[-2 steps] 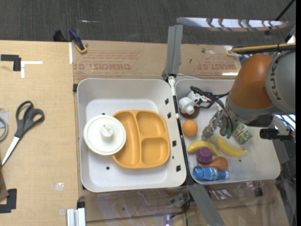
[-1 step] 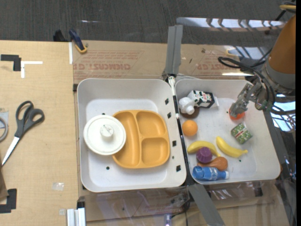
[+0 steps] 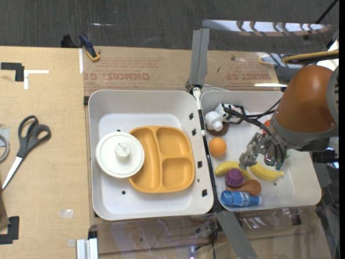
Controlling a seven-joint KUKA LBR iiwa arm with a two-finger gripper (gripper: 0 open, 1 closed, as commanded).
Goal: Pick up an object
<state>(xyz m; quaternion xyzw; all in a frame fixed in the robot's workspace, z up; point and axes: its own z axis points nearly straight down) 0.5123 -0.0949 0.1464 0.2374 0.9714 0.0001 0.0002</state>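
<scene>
- A blue plastic bottle (image 3: 240, 199) is lying at the near edge of the right white bin (image 3: 302, 190), nearest of all.
- Just beyond the bottle, a brown rounded toy (image 3: 250, 186) and a purple round fruit (image 3: 234, 178) are sitting side by side.
- A yellow toy banana (image 3: 266, 171) is lying right of the purple fruit; a second banana (image 3: 224, 168) is resting just left of it.
- The gripper (image 3: 257, 152) is hovering above the bananas, fingers slightly spread, pinching nothing visible.
- An orange ball (image 3: 218, 147) is sitting beyond the second banana.
- A white figure (image 3: 214, 120) is lying farther back still.
- Left of the right bin, a yellow divided tray (image 3: 164, 159) and a white round lid (image 3: 120, 154) are resting in the left white bin (image 3: 108, 198).
</scene>
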